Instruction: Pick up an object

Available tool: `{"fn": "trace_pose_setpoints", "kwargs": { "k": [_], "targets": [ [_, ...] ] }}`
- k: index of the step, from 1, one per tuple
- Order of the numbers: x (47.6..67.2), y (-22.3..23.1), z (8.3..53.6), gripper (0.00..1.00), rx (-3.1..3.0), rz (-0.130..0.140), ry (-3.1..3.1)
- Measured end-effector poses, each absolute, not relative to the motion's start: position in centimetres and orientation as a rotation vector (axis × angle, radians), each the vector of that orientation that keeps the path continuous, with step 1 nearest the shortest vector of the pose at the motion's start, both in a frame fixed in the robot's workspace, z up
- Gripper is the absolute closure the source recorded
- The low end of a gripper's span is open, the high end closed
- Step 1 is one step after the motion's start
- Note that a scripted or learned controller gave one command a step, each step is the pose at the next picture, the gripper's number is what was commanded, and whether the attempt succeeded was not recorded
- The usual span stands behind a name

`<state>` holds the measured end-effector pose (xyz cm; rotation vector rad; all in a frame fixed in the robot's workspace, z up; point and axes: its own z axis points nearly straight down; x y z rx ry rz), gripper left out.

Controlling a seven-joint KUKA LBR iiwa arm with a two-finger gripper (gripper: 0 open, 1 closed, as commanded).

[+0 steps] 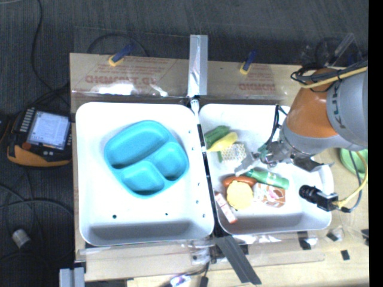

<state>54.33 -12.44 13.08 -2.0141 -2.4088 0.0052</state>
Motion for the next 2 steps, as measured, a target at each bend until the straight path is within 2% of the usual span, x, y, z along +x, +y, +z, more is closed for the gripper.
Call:
{"fn": "trace_pose_setpoints", "kwargs": {
  "k": [1, 2],
  "targets": [
    [53.2, -11.6, 8.9, 0.0, -2.536, -0.009, -1.863],
    [57.5, -8.1, 18.3, 0.0, -2.861, 0.011, -1.3]
  ]
}}
